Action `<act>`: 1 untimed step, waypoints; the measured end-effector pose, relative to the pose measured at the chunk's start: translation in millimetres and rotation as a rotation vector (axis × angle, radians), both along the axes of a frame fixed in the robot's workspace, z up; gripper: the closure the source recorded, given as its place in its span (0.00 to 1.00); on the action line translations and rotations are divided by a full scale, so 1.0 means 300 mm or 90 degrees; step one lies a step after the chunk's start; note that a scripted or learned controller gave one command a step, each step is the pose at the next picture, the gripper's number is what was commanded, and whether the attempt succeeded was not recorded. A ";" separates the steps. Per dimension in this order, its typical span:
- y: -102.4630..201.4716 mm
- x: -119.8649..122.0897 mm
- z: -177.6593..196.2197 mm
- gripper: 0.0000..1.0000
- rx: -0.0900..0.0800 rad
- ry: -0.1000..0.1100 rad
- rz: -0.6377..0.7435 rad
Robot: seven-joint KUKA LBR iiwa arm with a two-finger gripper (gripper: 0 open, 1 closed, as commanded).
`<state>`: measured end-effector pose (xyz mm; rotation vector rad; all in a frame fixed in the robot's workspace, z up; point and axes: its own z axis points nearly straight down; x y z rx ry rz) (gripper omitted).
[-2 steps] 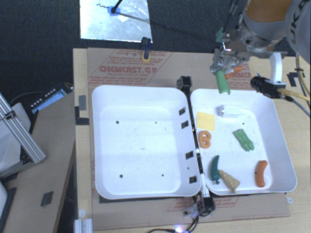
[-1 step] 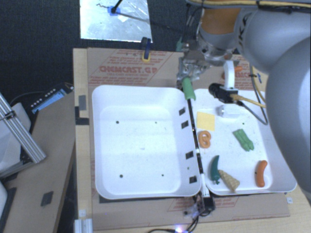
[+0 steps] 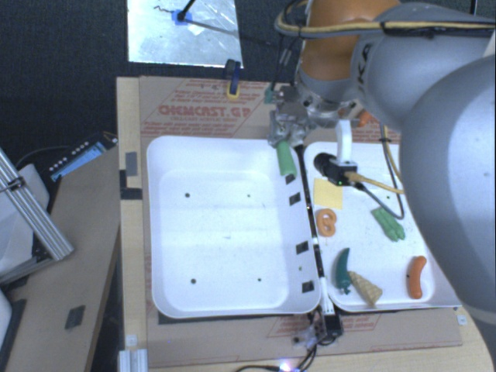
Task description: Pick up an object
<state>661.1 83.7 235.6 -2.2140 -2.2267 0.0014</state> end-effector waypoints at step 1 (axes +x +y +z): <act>0.382 0.020 -0.188 1.00 0.002 -0.001 0.005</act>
